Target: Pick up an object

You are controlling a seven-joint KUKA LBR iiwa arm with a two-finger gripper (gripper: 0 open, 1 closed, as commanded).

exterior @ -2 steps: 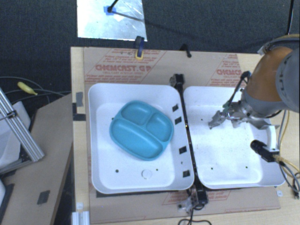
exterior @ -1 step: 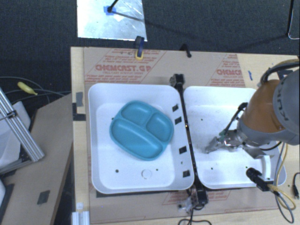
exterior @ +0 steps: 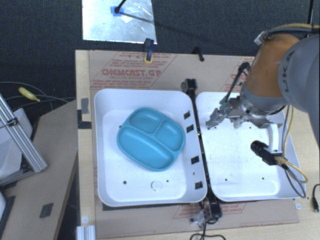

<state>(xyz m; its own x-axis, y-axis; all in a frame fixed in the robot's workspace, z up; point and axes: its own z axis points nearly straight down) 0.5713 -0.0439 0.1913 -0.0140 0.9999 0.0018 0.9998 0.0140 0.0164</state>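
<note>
Jaws [exterior: 214, 120] beside blue (three-compartment) plate [exterior: 151, 138]

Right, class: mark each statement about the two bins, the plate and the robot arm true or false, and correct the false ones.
1. The blue plate lies in the left bin. True.
2. The plate has divided sections. True.
3. The gripper is above the left bin. False: it is over the right bin.
4. The gripper holds the plate. False: the plate lies apart from it, in the other bin.
</note>
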